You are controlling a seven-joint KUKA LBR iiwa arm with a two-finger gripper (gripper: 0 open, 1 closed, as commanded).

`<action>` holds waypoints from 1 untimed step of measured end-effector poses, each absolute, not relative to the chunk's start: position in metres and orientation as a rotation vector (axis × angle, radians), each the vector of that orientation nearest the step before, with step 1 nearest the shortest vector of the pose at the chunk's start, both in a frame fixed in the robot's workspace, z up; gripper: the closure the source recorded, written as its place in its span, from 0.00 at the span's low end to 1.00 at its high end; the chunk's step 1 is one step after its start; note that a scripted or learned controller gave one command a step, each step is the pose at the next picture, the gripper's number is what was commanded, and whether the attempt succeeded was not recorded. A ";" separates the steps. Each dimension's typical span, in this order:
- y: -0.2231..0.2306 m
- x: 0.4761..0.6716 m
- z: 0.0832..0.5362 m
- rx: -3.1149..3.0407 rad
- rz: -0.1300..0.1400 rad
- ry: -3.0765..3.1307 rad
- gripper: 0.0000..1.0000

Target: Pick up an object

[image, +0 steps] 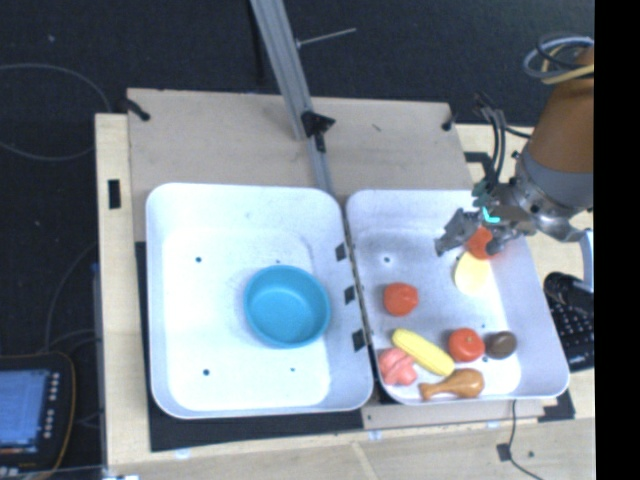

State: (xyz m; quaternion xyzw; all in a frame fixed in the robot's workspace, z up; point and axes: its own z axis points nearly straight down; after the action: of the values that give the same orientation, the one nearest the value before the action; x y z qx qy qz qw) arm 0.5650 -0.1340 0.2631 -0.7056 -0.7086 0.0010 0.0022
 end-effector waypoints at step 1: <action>-0.134 0.566 0.266 -2.216 -0.002 -2.226 0.00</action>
State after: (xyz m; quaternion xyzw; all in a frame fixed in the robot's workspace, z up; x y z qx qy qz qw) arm 0.5658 -0.1341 0.2656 -0.7055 -0.7087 -0.0005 0.0002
